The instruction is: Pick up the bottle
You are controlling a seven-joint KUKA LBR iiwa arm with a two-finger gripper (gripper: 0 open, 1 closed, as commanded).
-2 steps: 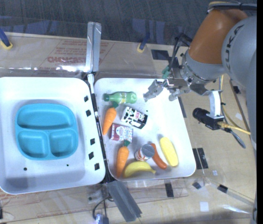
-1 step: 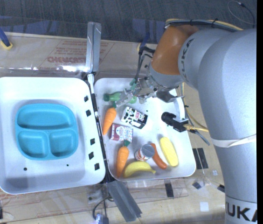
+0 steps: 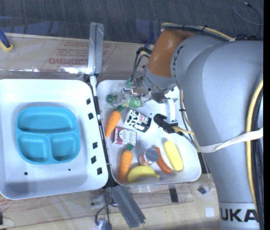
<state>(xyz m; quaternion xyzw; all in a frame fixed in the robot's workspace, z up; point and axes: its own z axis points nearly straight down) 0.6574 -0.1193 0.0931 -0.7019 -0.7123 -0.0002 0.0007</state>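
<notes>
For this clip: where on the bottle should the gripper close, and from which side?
Probably across the bottle's clear body, from straight above. It seems to lie on its side at the right bin's far end, green cap toward the left bin, carrot just in front. The gripper is already over it; its fingers are hard to read.

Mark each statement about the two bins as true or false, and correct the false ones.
1. A blue tray lies in the left bin. True.
2. The banana lies at the right bin's far end. False: it lies at the near edge.
3. Two carrots lie in the right bin. True.
4. The pincer hangs over the left bin. False: it is over the right bin's far end, by the bottle.
5. The arm enters from the right. True.
</notes>
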